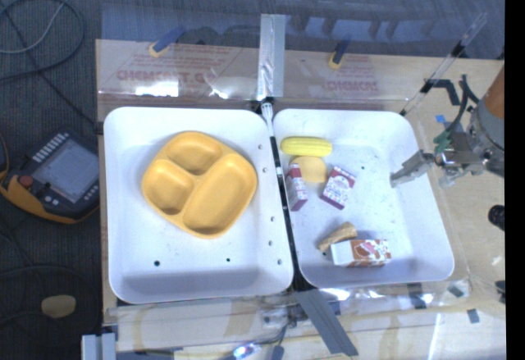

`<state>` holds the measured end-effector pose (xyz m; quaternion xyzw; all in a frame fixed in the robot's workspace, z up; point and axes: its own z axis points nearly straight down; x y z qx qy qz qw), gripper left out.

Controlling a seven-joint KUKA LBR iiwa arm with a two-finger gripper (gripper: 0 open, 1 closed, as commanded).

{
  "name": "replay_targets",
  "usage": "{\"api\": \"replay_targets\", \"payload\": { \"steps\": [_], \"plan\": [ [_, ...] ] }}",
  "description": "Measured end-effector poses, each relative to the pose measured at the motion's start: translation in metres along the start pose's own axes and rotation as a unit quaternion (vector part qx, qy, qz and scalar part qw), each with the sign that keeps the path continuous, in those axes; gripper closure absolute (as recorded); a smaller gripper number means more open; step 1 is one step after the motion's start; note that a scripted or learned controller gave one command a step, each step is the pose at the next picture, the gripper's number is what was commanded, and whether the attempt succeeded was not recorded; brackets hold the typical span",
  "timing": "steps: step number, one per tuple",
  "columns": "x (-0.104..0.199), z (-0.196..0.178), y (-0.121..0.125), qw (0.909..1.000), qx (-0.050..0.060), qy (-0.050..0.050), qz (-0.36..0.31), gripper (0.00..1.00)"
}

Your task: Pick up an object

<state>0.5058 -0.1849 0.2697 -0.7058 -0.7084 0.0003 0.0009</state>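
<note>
Gripper [408,172]: reaching in over the right rim of the right bin [426,219], at the end of the grey arm [472,155]. One grey finger juts toward the bin's middle; nothing is seen between the fingers, and whether they stand wide or narrow cannot be told.

Camera view, right bin, contents:
- corn cob [306,146], yellow, lying near the back wall.
- yellow block [311,169], just in front of the cob.
- small bottle [296,189], lying against the divider side.
- red carton [338,188], tilted, just beside the block.
- brown piece [337,237], toward the front.
- red-and-white box [361,252], touching the brown piece (exact make unclear).

Camera view, left bin [123,211]: yellow divided plate [199,183], resting near the centre.

Status, as judged: no object picked yet; all candidates lie well apart from the gripper.

Risks, as judged: the items by the divider crowd one another, so a descent there may catch two things or nudge one aside. The front pair touch, so closing on one could push the other. A low approach may clip the bin rim.
</note>
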Motion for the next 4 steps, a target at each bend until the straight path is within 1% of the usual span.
{"api": "replay_targets", "payload": {
  "steps": [1,2,3,4],
  "plan": [
    [0.050,0.109,0.027,0.9966,0.001,0.000,0.082,0.00],
    [0.078,0.179,0.074,0.9995,-0.005,-0.002,0.030,0.00],
    [0.080,0.170,0.075,0.9996,-0.006,0.000,0.029,1.00],
    [0.129,0.054,0.085,0.9981,0.000,0.000,-0.061,1.00]
  ]
}}
